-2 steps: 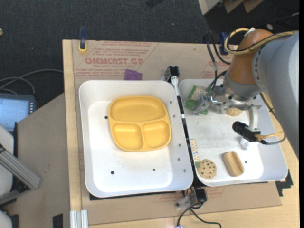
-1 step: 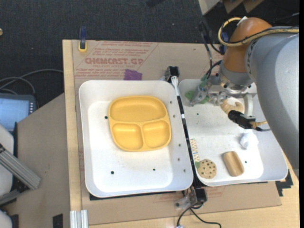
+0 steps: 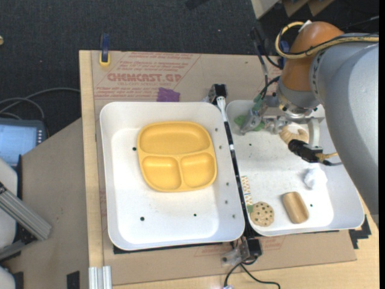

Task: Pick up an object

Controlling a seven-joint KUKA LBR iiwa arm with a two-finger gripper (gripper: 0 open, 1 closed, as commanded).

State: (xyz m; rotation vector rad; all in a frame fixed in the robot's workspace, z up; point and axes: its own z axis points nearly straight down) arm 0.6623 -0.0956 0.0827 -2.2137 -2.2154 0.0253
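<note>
Cookie (image 3: 262, 213): round, speckled, near edge of right bin (image 3: 337, 218), beside a tan cylinder (image 3: 295, 207). Gripper (image 3: 287, 125) far; grip state cannot be told.

Left bin (image 3: 120, 221): white, dark dots on floor. In it a yellow three-compartment plate (image 3: 177, 155). Right bin (image 3: 271, 167): white. At its 6 o'clock a tan cookie (image 3: 262, 213), dark-speckled; beside it a light-brown cylinder (image 3: 295, 207). At 3 o'clock a pale blue-white lump (image 3: 313, 177). Arm (image 3: 355, 101): grey, orange band (image 3: 304, 56). Bench board (image 3: 144, 71): brown, red lettering; purple scrap (image 3: 168, 94) at 12 o'clock.
</note>
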